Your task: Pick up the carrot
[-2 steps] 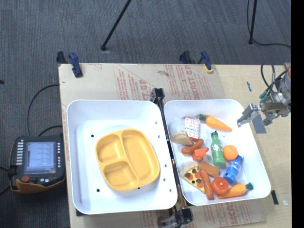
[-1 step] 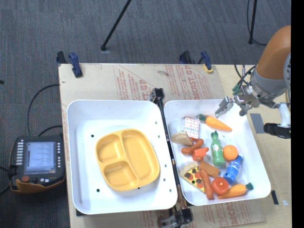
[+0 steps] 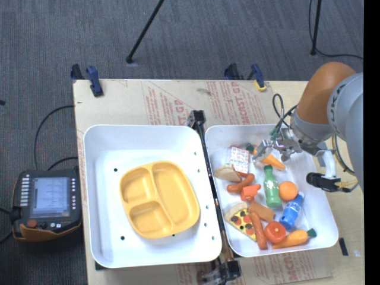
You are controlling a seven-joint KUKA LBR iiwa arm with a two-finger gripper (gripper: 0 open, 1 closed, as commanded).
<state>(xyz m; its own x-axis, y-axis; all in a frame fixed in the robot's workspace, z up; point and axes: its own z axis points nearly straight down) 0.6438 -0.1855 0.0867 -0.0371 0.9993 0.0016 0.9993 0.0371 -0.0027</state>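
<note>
Carrot [image 3: 274, 161] between fingers [image 3: 265, 149], above right bin [image 3: 330, 214].

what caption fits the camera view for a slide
Gripper low over the toy-food bin, an orange piece at its fingertips; yellow tray in the other bin.

Arm reaches in from right, wrist bent down, pincer [image 3: 268, 153] low.

I see the carrot [image 3: 292, 238] lying flat, orange with a green stub at its right end. It sits well apart from the gripper [image 3: 272, 152], below it and slightly right, along the bin's near wall.
</note>
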